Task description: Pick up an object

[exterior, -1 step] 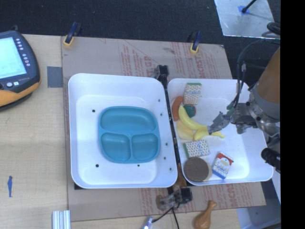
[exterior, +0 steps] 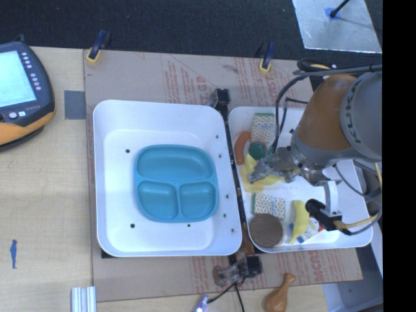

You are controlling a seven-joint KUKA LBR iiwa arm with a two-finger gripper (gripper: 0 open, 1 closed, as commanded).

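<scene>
Where toys crowd, tool (exterior: 261, 171) low.

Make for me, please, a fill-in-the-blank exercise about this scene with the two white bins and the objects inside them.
1. The divided plate in the left bin has the colour ____.
2. That plate has ____ compartments.
3. The gripper is over the ____ bin.
4. The brown disc lies at the near edge of the right bin, beside a ____ banana.

Missing words: blue; three; right; yellow
</scene>
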